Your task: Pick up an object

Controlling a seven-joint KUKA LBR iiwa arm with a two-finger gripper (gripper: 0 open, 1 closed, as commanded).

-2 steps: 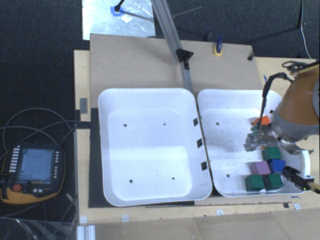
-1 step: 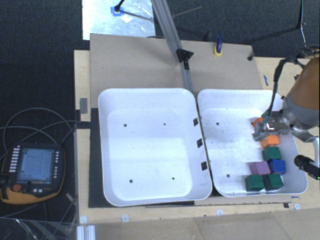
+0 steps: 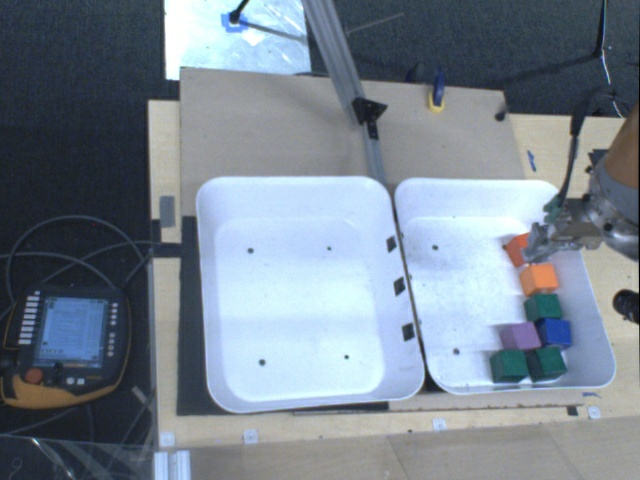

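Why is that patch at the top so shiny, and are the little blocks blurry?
Camera view: the silvery patch on the floor reflects light as glare; the coloured blocks in the right bin look soft-edged, not sharp; the pincer is slightly smeared; the left bin is evenly lit with faint shadows.

Robot lab: teach pendant (image 3: 65, 346), bins (image 3: 300, 193)

The arm (image 3: 622, 183) comes in from the right edge of the camera view, level with the upper half of the right bin (image 3: 470, 200). Its grey wrist, with a trace of the orange band at the top, leans over that bin's right rim. The gripper (image 3: 540, 236) hangs low at the far right side of the bin, near its back right corner, pointing left and down toward the bin's floor.
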